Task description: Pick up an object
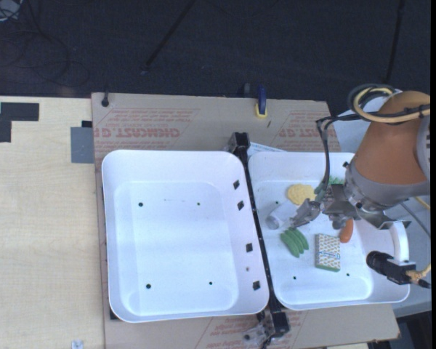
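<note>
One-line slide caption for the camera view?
Gripper low in right bin beside green object, yellow disc and sponge block.

My two white bins [176,167] side by side on cardboard [203,126], blue clamp [261,101] at its far edge, black cables [29,6] behind my bench
</note>
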Available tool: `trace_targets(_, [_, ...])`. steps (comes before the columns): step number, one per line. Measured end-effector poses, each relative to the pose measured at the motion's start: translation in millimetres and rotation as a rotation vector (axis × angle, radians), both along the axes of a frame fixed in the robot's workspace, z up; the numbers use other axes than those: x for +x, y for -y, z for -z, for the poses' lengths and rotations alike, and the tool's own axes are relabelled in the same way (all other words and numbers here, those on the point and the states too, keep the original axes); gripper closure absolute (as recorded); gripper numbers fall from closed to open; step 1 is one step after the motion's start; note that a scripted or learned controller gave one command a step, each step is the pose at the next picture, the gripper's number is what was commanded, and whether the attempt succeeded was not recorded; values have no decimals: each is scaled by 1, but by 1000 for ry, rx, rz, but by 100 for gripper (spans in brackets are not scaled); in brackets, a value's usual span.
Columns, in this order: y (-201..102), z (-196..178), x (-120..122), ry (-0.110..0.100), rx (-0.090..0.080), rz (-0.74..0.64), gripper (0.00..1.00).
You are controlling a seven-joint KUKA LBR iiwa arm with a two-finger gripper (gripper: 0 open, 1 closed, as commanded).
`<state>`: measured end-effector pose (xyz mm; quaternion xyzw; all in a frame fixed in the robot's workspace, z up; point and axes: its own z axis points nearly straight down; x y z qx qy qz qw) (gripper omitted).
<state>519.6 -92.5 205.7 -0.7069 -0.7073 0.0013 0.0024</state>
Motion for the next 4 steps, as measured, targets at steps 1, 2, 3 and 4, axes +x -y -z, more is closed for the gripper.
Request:
trace_targets(1, [-12,97,49,-3,0,-1,0])
trace_targets(2, [-35,-80,1,16,0,-2,0])
trace_targets(3, [-9,-144,-34,10,-3,2,0])
trace_targets(4, [-10,-148,-33,0,-2,0,100])
